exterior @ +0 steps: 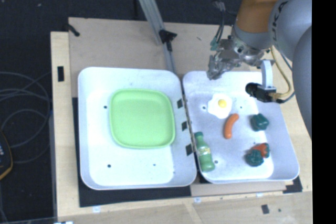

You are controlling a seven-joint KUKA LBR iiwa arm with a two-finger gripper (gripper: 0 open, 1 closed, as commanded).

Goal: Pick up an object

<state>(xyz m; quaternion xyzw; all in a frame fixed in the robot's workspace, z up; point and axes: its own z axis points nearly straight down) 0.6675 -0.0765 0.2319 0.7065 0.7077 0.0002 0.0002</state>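
My gripper point(214, 72) hangs over the far left corner of the right bin point(286, 168), above and left of a fried egg toy point(219, 105). Nothing shows between its fingers. Below the egg lies an orange sausage point(230, 126). A green bottle point(203, 152) rests along the bin's left wall. A dark green lump point(259, 122) sits at the right, and a teal and red piece point(256, 155) lies nearer the front right.
The left bin point(92, 165) holds a light green square plate point(142, 117). A grey pole point(148, 0) slants down to the gap between the bins. A black fitting with a yellow cable point(261, 92) hangs over the right bin's far side.
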